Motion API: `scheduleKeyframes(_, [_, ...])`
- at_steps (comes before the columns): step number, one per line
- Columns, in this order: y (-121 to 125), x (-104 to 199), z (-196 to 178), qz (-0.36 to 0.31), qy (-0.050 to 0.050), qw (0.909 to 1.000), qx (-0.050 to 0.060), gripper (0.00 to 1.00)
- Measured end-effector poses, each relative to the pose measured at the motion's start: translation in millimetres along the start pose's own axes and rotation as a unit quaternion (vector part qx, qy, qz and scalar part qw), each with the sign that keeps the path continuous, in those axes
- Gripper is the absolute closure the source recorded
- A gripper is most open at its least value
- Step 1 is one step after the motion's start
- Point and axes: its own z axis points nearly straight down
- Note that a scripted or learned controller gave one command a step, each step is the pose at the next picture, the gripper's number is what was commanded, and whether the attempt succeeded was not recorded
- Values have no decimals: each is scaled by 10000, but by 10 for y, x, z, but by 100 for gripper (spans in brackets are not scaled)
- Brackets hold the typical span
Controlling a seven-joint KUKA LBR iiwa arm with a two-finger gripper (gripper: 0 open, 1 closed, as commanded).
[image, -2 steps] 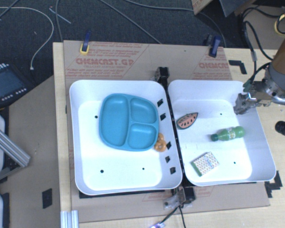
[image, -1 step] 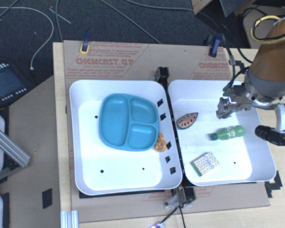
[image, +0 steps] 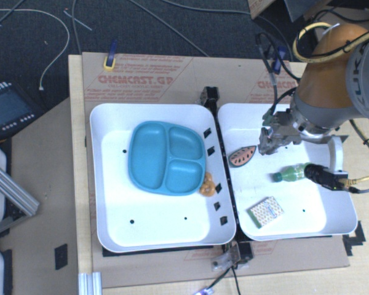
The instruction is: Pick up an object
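left bin (image: 111, 214) holds a blue divided plate (image: 166, 158) with open floor along its near wall. right bin (image: 338, 223): oval pink-brown object (image: 242, 156) at the divider, gripper (image: 272, 141) just beside it, then a checkered packet (image: 265, 211) and a green bottle (image: 289, 174) — jaw state cannot be told.

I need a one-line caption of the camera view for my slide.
Gripper above the right bin, near a pink oval object; blue plate in the left bin.

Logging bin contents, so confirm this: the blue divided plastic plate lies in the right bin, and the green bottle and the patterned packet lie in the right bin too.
Not quite. The camera view shows the blue divided plastic plate in the left white bin, not the right one. The rest stands: the green bottle and the patterned packet lie in the right white bin.
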Motion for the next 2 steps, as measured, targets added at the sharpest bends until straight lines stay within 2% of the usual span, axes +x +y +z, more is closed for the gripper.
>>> scheduleKeyframes(1, [-46,561,72,-1,-3,10000,2,100])
scheduleKeyframes(2, [-79,1027,-62,-3,-4,10000,-21,100])
